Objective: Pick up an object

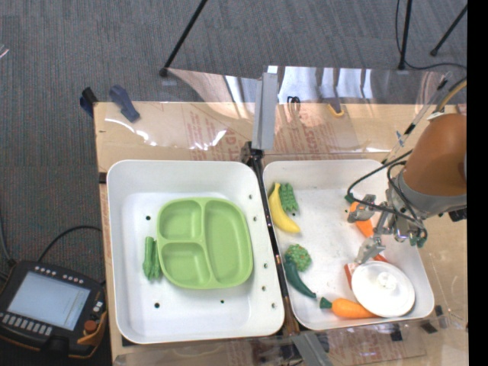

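Note:
My gripper (373, 228) hangs low over the right side of the right bin (328, 197), at the end of the grey arm with its orange band (438, 155). An orange toy piece (364, 226) lies right against the gripper's left side; whether it is held is unclear. Just below sits a white round lid (383, 288) with a red piece (351, 271) poking out from under it. A carrot (347, 307) lies by the front wall. A banana (280, 210), a green ridged piece (289, 198), a broccoli (298, 257) and a dark green pepper (298, 280) lie on the bin's left side.
The left bin (130, 181) holds a green divided plate (204, 242) with a green bean pod (150, 258) beside it. A teach pendant (49, 303) rests on the floor at lower left. Cables (427, 113) run from the arm past the right bin's far corner.

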Robot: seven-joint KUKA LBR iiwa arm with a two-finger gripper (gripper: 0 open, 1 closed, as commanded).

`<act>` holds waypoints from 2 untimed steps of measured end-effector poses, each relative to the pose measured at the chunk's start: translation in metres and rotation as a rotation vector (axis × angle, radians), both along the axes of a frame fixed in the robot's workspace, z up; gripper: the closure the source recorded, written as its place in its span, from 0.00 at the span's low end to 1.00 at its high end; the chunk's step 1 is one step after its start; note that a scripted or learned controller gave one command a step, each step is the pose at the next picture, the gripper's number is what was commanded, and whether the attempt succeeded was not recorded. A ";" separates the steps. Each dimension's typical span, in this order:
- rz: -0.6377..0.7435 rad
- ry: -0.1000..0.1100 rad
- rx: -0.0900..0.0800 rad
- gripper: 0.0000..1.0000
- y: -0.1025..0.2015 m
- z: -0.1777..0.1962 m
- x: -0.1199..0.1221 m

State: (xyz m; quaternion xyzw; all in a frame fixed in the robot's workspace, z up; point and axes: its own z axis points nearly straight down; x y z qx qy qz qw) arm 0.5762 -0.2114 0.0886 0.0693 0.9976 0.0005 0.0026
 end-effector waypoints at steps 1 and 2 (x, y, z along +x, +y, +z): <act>0.054 0.003 0.002 0.00 0.046 -0.001 0.035; 0.057 -0.001 0.000 1.00 0.046 0.010 0.036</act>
